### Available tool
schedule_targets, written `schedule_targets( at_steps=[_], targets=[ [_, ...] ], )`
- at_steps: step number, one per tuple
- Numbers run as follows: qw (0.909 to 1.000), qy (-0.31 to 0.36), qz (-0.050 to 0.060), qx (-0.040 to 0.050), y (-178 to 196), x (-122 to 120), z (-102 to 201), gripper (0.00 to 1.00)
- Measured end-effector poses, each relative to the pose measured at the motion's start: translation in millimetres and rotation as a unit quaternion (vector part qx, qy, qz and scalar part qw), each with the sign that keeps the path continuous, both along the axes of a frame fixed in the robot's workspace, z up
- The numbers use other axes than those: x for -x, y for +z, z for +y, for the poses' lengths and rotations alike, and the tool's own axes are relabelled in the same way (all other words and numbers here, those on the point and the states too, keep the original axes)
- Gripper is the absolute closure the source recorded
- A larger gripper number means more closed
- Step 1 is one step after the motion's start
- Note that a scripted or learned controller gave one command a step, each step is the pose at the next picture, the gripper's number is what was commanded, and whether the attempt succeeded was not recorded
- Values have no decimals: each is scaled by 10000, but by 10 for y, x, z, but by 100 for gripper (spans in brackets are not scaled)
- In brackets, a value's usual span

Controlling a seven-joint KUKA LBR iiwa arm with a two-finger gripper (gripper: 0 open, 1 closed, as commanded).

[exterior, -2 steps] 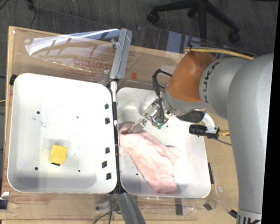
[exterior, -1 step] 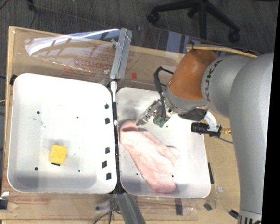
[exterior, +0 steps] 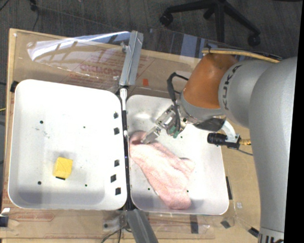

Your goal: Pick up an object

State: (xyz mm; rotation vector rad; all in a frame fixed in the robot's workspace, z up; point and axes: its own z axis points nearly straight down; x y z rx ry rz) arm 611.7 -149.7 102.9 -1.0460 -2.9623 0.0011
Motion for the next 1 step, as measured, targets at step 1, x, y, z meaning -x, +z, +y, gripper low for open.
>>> schedule_targets(
  at_steps=[1],
  targets=[
    [9689,-2475,20,-4,-111,162,14,0]
  ],
)
